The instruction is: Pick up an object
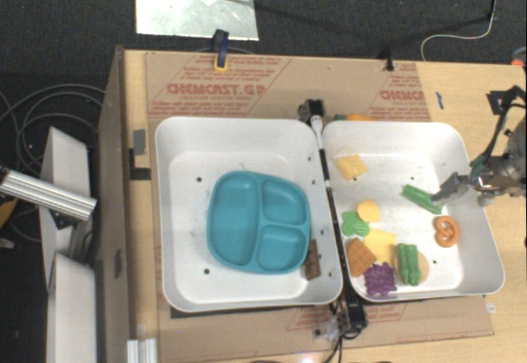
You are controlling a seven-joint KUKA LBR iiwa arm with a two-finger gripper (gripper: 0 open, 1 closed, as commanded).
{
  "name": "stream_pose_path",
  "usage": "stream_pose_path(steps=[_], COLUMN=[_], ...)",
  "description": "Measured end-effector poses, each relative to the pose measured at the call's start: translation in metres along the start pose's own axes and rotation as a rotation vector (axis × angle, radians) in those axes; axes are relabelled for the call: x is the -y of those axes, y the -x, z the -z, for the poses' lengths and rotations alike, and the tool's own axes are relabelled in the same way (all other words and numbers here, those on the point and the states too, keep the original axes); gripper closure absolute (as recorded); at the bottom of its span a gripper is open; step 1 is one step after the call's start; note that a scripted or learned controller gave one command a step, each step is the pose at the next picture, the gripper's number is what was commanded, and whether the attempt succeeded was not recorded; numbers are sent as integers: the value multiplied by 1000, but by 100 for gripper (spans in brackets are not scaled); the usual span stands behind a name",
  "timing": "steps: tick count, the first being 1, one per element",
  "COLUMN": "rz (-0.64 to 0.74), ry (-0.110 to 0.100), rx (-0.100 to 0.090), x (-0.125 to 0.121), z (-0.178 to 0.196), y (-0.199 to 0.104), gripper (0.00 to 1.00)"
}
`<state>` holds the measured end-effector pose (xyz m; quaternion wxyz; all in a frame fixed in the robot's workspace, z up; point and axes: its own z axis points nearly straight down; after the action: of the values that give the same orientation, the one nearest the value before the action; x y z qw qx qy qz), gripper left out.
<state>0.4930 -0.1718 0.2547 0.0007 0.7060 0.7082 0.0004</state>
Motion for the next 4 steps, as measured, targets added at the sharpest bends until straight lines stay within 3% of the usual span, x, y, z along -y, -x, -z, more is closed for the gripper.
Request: stream_pose_path(steps=[1, 2, 3, 4], rz=[4, -3, 2, -4], ry=[-6, -1, 10, 9], rx=[-3, 0, 5, 4], x=[7, 7, -85, -25], z=[-75, -175, -169, -48], y=[-33, -18, 30, 37], gripper=[0, 0, 0, 0])
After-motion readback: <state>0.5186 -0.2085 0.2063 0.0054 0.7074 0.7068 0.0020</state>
